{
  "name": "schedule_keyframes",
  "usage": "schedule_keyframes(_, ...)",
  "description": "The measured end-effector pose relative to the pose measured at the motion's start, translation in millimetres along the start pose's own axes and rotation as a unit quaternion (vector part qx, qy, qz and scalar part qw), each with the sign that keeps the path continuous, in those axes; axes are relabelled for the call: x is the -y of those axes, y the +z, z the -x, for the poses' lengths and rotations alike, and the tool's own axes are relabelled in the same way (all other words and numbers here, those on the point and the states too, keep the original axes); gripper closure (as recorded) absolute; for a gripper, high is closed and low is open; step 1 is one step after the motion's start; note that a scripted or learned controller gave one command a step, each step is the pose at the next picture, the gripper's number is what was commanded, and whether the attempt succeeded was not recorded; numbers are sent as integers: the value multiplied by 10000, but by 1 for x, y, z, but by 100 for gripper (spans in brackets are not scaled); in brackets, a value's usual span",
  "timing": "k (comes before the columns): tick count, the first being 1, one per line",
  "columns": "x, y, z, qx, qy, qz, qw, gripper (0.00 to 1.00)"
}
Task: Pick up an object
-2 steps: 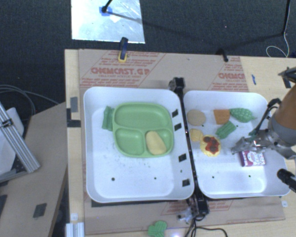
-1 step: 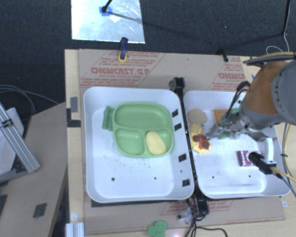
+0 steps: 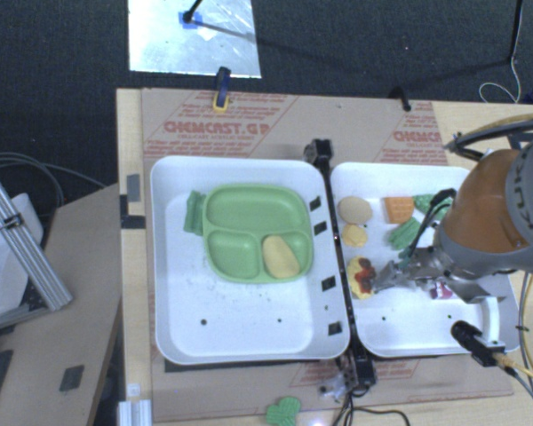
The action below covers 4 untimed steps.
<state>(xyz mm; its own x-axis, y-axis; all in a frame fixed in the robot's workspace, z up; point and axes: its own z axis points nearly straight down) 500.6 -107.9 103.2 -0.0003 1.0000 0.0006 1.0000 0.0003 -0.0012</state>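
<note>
The right bin holds several toy foods: a beige round piece, an orange cracker, a green leafy piece, a small yellow piece, a red and yellow piece and a pink piece. My gripper is low over the right bin, its tip pointing left. It sits just right of the red and yellow piece. The arm's orange band covers the bin's right part.
The left bin carries a green divided plate with a yellow food in its lower right compartment. A green scrap lies at the plate's left. A black divider separates the bins. A green item lies on the bench below the bins.
</note>
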Motion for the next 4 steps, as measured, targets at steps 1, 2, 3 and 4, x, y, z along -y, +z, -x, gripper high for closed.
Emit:
schedule_keyframes(1,-39,-18,28,17,-14,34,10000,0)
schedule_keyframes(2,-80,20,54,9,-17,13,10000,0)
schedule_keyframes(3,-141,22,82,-7,3,-82,10000,0)
schedule_keyframes(4,-160,23,59,11,23,-172,9998,0)
